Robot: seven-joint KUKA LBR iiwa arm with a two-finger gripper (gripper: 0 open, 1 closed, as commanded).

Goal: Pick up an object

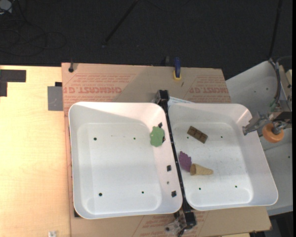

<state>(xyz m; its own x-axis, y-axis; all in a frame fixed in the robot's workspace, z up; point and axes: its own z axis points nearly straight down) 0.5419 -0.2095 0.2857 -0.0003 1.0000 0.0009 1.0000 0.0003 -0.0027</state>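
A green lumpy toy (157, 136) lies in the left bin (88, 127) against its right wall. In the right bin (236, 113) a brown chocolate bar (197, 134) rests near the middle. A purple grape bunch (185, 161) lies toward the left wall, and an ice-cream cone (201, 170) lies just to its right. My gripper (250, 128) hovers at the right bin's right rim, outside the group of objects, with the arm's orange band (274, 133) behind it. Nothing is visibly held.
The bins sit on brown cardboard (138, 85) over a light wooden bench (24, 152). A black divider clamp (162, 97) stands between the bins at the back. A blue and yellow clamp (177, 69) grips the cardboard's far edge. A grey plate (254, 85) lies at the right.
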